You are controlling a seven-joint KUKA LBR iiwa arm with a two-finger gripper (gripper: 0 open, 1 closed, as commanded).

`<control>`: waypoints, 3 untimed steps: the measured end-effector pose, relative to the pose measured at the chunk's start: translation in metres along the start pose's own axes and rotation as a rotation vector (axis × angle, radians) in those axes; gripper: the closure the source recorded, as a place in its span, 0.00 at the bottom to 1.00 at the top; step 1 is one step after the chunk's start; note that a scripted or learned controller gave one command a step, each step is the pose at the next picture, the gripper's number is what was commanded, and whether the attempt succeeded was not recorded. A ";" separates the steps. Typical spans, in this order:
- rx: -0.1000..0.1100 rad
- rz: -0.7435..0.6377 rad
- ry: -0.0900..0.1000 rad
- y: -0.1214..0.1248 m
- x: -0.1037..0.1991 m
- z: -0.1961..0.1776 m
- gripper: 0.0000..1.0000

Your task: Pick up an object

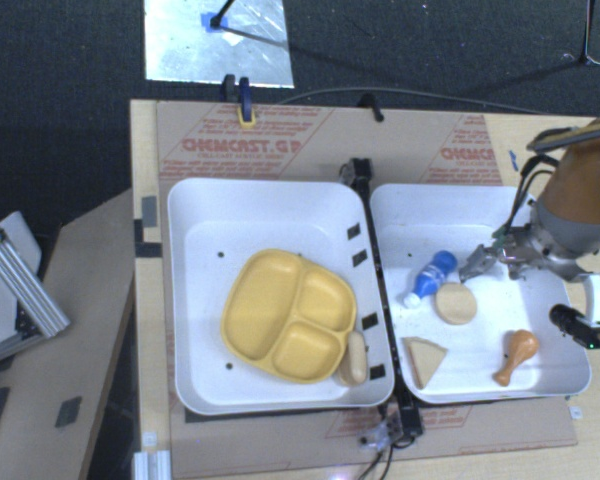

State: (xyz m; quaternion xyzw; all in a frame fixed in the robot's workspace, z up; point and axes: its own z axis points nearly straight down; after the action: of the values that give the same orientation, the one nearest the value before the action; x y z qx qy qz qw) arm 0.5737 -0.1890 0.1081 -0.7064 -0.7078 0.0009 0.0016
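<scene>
Underneath, a brown bench (310,133) on dark carpet (60,88); gripper (477,263) state unclear over the right bin (480,208).

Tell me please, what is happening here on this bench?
A robot arm reaches in from the right, its gripper low over the right bin, close to a blue bottle and a round tan piece. It holds nothing visibly. A wedge and toy drumstick lie nearby. The left bin holds a yellow divided tray.
</scene>
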 end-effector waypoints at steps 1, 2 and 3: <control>-0.004 0.000 -0.001 0.001 0.000 0.024 0.00; -0.008 -0.001 -0.002 0.002 0.000 0.012 1.00; -0.009 0.000 -0.003 0.006 -0.008 -0.035 1.00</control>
State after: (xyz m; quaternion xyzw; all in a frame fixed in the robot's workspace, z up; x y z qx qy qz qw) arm 0.5799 -0.1969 0.1429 -0.7062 -0.7080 -0.0013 -0.0029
